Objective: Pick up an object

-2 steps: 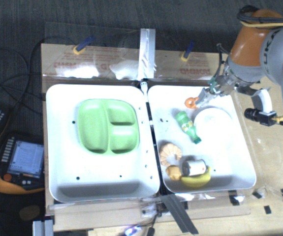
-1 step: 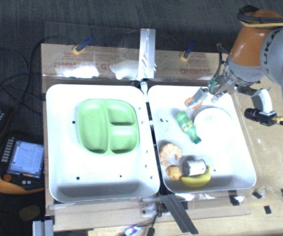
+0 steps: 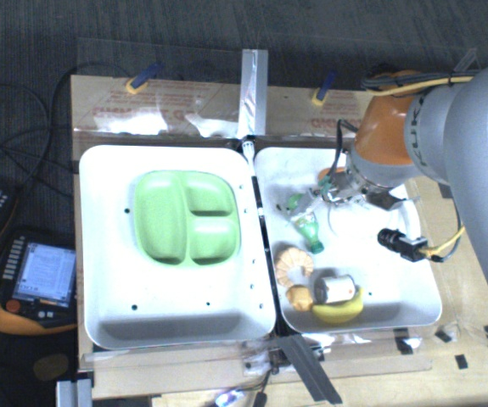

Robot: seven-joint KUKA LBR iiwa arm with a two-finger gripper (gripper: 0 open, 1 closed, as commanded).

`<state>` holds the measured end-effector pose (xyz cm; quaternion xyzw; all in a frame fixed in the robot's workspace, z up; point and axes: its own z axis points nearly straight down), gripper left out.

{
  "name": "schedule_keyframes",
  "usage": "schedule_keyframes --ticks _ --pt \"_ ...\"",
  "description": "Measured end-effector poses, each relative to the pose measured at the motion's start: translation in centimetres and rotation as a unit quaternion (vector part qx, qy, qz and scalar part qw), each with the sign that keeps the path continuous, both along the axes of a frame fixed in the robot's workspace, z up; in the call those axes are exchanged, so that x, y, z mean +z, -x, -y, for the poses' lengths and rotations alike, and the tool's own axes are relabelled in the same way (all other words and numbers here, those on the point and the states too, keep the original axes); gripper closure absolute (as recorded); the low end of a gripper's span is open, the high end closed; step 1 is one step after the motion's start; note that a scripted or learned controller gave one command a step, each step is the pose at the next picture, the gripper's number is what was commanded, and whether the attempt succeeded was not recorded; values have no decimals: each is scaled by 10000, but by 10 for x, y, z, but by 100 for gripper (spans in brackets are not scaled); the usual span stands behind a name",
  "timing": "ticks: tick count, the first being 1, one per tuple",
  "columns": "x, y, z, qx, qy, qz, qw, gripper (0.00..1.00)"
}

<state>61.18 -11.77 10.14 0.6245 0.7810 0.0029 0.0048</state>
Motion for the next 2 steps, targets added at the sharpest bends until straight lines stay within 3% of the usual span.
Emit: schedule_keyframes --ticks 1,2 --pt "3 2 -2 1 -30 -53 10000 100" --pt "3 2 -2 1 -29 -52 10000 0"
